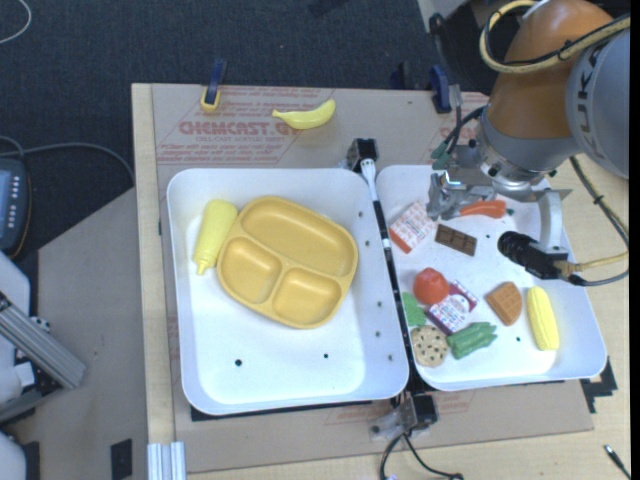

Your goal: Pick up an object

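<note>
My gripper [449, 198] hangs low over the far part of the right bin [580, 353]. An orange carrot [487, 209] lies just to its right, close to the gripper; whether they touch is unclear. A white and red packet [411, 227] and a brown chocolate bar [456, 239] lie just in front of the gripper. Nearer the front are a red tomato [431, 285], a purple packet [452, 310], a cookie [429, 346], a green vegetable [472, 339], a brown waffle [505, 303] and a yellow corn cob [542, 318].
The left bin [200, 358] holds a yellow divided plate [287, 260] and a yellow bottle [212, 234] beside it. A yellow banana [306, 116] lies on the cardboard behind the bins. A black bar [381, 243] runs between the two bins.
</note>
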### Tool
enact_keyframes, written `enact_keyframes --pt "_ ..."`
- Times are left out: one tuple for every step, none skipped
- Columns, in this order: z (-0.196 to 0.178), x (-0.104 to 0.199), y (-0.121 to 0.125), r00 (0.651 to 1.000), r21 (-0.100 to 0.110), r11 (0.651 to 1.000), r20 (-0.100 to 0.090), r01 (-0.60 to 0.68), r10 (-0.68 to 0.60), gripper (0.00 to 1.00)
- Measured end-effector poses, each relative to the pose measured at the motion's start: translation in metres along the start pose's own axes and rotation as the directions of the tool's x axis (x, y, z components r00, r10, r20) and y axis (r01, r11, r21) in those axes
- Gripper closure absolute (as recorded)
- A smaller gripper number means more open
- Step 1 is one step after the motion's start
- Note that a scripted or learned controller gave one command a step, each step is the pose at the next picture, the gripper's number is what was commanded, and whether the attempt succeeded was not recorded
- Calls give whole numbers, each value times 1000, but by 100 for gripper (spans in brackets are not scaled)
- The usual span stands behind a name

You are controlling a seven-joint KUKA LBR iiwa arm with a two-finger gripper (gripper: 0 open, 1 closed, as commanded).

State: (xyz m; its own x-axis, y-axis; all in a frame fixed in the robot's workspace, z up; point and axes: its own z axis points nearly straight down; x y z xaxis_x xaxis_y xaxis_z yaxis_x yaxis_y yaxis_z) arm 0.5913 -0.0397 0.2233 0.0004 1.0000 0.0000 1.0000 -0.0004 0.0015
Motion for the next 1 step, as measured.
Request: enact_keyframes --pt "-9 4 2 1000 -1 1000 0 2 -2 100"
